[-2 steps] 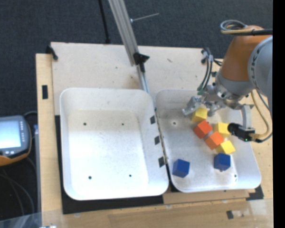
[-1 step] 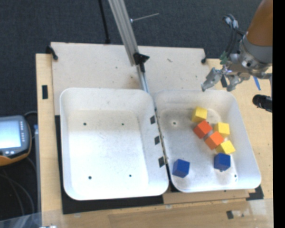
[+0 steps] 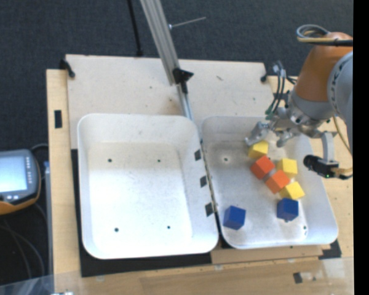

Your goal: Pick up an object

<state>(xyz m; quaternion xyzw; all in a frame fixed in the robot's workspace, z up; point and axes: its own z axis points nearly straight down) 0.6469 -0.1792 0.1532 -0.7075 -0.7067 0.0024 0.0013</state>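
In the right bin [image 3: 313, 229], the claw [image 3: 269, 135] hangs spread above a yellow block [image 3: 258, 149].

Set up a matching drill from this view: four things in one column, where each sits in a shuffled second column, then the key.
Things:
1. tool
2. left blue cube
3. left bin
4. small screen

Places:
A. at the view's left edge, off the bench
B. above the top yellow cube in the right bin
C. near the right bin's lower left corner, apart from the cluster
D. beside the right bin, on the view's left

Pairs: 1-B, 2-C, 3-D, 4-A
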